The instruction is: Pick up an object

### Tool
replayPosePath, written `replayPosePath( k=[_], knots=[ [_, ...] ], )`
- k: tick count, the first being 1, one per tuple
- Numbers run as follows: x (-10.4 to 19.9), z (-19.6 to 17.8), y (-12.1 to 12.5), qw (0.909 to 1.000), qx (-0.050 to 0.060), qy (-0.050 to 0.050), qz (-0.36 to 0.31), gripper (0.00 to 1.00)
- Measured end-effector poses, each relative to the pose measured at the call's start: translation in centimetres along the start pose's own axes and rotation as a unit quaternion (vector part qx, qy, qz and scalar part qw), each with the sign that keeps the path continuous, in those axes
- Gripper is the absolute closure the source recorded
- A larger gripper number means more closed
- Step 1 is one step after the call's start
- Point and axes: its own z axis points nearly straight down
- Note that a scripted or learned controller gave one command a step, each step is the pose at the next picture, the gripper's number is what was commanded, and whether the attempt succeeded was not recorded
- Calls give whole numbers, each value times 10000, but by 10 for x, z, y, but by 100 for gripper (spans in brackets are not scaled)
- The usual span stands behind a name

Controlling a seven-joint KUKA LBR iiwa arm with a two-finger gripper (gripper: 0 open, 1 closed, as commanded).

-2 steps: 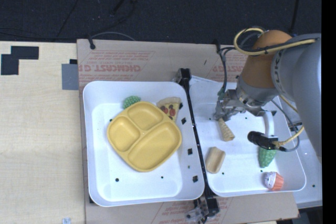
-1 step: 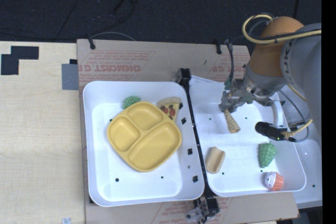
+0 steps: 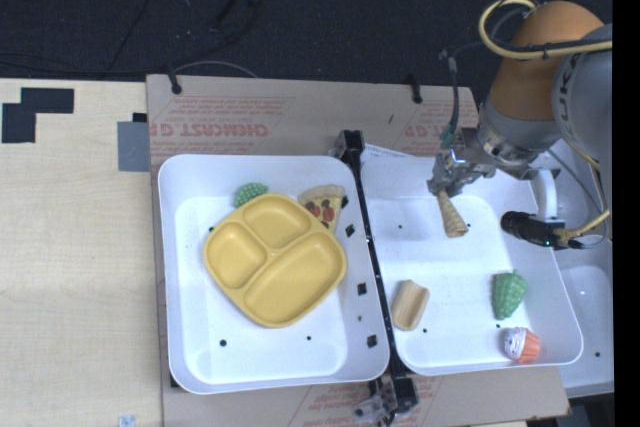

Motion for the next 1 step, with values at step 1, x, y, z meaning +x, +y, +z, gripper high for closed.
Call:
replayPosePath(
  k=[1],
  knots=[
    [-1,-53,1,10000,-6,-1,-2,100]
  ],
)
